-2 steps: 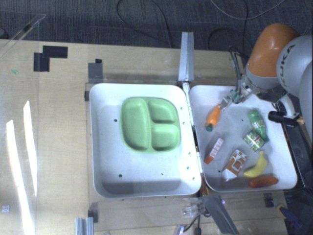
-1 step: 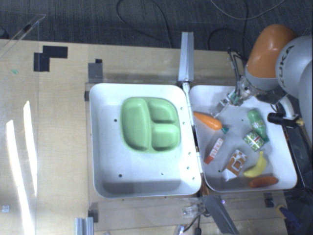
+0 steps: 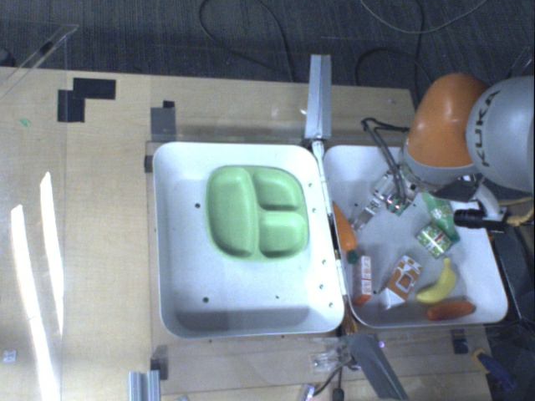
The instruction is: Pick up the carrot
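Note:
The carrot point(image 3: 343, 231) is a short orange piece lying along the left wall of the right bin point(image 3: 493, 266), close to the divider. My gripper point(image 3: 380, 206) hangs over the middle of that bin, to the right of the carrot and slightly farther back, apart from it. Its fingers point(image 3: 365, 215) stand open with nothing between them. The grey arm with its orange band point(image 3: 443, 132) comes in from the upper right and hides the bin's far right corner.
The left bin point(image 3: 180, 282) holds a green compartment plate point(image 3: 255, 211). In the right bin lie a green can point(image 3: 435, 239), a banana point(image 3: 440, 284), a red sausage-shaped item point(image 3: 450, 310), an orange-and-white box point(image 3: 403, 276) and a small red-and-white bottle point(image 3: 365, 278).

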`<state>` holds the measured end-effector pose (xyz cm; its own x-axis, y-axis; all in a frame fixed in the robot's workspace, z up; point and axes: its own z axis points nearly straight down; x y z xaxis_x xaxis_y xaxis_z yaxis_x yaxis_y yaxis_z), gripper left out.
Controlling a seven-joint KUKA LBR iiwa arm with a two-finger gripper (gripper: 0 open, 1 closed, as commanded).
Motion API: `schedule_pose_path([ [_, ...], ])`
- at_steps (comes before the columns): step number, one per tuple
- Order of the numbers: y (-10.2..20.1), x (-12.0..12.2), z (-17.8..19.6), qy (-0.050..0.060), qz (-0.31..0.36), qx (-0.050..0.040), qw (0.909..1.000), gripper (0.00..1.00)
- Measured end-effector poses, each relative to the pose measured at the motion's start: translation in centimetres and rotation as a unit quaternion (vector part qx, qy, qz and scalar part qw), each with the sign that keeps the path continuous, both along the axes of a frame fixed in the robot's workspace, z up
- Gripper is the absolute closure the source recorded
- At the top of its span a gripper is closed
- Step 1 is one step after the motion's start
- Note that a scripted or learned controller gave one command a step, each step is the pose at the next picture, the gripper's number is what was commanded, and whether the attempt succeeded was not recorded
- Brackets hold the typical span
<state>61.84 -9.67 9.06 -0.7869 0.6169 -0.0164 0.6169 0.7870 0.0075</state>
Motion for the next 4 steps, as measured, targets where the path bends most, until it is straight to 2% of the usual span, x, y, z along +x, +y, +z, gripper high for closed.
schedule_pose_path([
  [1, -1.5, -5.1, -0.1, 0.001, -0.163, 0.0044, 0.9867, 0.00],
  [2, 0.0, -4.4, 0.2, -0.002, 0.054, -0.0044, 0.9985, 0.00],
  [3, -0.3, -4.8, 0.2, 0.000, -0.072, -0.0040, 0.9974, 0.00],
  [4, -0.4, -5.4, 0.1, 0.000, -0.273, 0.0010, 0.9619, 0.00],
])
